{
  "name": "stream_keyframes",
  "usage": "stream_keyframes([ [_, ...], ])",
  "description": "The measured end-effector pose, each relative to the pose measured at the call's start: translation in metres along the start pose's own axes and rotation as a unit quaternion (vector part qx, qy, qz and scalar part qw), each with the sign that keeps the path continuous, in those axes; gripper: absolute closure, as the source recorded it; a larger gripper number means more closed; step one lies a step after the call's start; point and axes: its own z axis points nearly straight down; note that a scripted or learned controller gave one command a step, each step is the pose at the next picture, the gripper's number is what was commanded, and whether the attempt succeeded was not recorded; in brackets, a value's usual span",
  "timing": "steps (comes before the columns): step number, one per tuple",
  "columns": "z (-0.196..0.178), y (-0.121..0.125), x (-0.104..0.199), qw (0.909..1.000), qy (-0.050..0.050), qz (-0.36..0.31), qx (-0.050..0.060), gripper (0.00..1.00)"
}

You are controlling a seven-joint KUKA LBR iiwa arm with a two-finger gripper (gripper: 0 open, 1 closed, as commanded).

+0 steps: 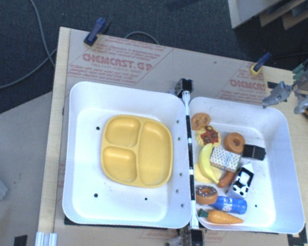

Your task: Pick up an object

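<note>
Gripper (288, 98) spread open and holding nothing, over the table's (123, 62) far right corner, just beyond the right bin's (288, 187) far rim.

The left bin (75, 182) carries a yellow divided plate (137, 150) at its middle. The toy foods sit crowded along the right bin's left side, against the wall shared with the left bin: a banana (205, 163), a glazed doughnut (234, 142), a small patterned box (225, 158), a black-and-white carton (242, 181), a blue bottle (231, 205) lying flat, and a carrot (221, 218) nearest the table's near edge. Two blue clamps (95, 30) grip the table's far edge.
</note>
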Motion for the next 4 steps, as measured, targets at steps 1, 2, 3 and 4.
stream_keyframes([
  [1,0.109,0.001,-0.036,1.0000,0.000,0.001,0.002,0.00],
  [2,0.172,-0.050,0.010,1.0000,-0.002,0.000,-0.005,0.00],
  [3,0.172,-0.082,-0.026,1.0000,0.000,0.000,-0.005,0.00],
  [4,0.172,-0.092,0.045,1.0000,-0.003,0.001,-0.007,0.00],
])
